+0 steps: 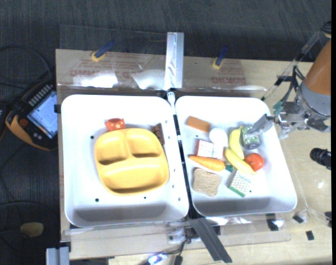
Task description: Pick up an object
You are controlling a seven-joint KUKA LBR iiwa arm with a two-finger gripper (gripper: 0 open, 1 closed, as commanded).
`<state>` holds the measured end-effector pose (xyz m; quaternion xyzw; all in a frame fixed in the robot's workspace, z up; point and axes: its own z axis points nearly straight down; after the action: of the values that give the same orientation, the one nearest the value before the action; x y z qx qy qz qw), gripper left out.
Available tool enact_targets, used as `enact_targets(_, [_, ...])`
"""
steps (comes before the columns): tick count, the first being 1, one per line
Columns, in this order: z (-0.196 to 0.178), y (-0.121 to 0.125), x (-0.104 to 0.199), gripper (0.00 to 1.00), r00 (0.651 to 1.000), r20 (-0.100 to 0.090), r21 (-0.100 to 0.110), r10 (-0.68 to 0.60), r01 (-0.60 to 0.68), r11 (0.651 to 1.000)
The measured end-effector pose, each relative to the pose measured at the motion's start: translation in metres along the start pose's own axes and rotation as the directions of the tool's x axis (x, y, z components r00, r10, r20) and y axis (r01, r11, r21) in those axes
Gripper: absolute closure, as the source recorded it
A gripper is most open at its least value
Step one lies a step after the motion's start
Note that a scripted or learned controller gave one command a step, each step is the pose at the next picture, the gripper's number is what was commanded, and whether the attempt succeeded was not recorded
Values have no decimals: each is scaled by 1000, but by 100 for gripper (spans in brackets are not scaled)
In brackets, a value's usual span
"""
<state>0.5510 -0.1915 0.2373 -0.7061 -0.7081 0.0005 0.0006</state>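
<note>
Two white bins [74,164]; one yellow tray [132,162]; one banana [235,148].

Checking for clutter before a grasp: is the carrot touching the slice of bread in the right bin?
Touching. The camera view shows the carrot lying right along the upper edge of the slice of bread, no white floor between them.

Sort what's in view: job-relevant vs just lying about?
Job-relevant: hand over the right bin; pickable items there: banana, carrot, tomato, bread slice, white egg.

Lying about: yellow divided plate in the left bin, red item behind it, handheld pendant off the bench, blue-yellow clamps.
</note>
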Motion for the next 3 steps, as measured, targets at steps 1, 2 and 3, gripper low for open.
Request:
enact_targets(1, [-9, 1, 1, 100, 1000, -1, 1, -2, 2, 1000])
enact_targets(2, [-88, -9, -27, 100, 991, 4, -1, 136, -136, 991])
enact_targets(3, [66, -26, 50, 100, 990, 0, 2, 143, -143, 990])
